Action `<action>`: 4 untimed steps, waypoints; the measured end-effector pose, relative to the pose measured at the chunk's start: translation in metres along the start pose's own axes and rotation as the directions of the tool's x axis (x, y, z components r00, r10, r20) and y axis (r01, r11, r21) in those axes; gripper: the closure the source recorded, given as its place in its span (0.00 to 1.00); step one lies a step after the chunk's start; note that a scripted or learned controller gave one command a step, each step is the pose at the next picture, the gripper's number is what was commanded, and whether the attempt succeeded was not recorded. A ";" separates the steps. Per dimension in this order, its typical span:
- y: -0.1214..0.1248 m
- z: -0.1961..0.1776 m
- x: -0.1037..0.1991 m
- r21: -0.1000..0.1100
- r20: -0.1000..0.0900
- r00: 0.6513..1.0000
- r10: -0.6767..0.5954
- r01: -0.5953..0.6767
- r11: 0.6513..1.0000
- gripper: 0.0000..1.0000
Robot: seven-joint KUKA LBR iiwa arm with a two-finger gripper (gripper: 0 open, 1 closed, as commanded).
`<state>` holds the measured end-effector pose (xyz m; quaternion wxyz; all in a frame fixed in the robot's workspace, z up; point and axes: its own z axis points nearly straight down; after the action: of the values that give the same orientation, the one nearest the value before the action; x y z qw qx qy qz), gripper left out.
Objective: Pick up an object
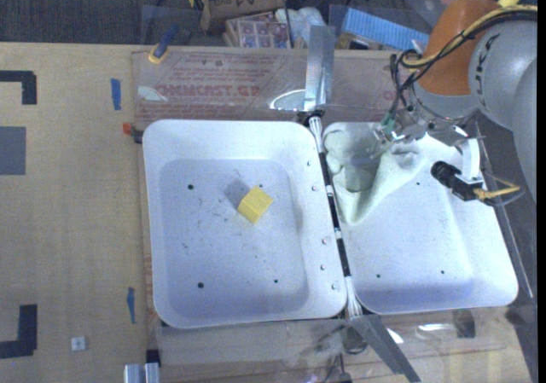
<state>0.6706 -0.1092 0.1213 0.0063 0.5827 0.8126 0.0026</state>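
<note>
Camera view: my gripper (394, 136) sits over the back of the right bin (444, 287), fingers pinching the top of a pale cloth (368, 181). The cloth hangs from the pinch, its lower end draped near the bin's left wall. A yellow block (254, 204) rests in the left bin (213, 304), well apart.

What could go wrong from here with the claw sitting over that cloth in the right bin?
1. The claw is over a pale cloth bunched against the right bin wall; a soft pinch may slip or snag only a fold.
2. The cloth lies close to the divider between bins, so a descent risks hitting the rim.
3. The yellow block sits in the left bin, far from the claw.
</note>
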 end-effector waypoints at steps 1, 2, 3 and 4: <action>-0.022 0.029 0.017 -0.001 0.000 0.992 -0.124 0.124 0.992 1.00; 0.011 -0.066 0.038 0.004 -0.006 0.949 -0.317 0.317 0.949 1.00; 0.016 -0.065 0.117 0.007 -0.010 0.935 -0.353 0.353 0.935 1.00; 0.010 -0.096 0.243 0.007 -0.011 0.931 -0.365 0.365 0.931 1.00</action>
<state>0.6006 0.1243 0.2153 0.0002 0.4215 0.9068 0.0004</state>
